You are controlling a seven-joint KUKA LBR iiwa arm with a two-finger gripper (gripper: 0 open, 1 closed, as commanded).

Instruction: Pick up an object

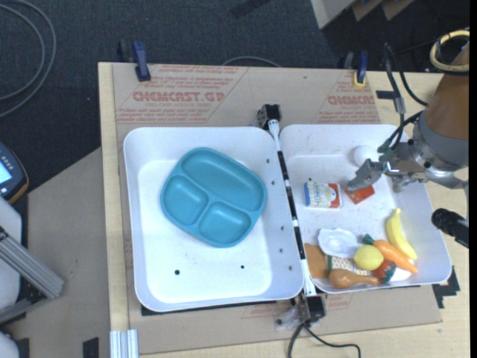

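- My bench is a flat board covered in pale brown paper printed with red lettering.
- Two blue clamps grip its far edge, one near each corner.
- A shallow white plastic bin lies on its left half.
- A second shallow white bin lies just beside it on the right, their rims touching.
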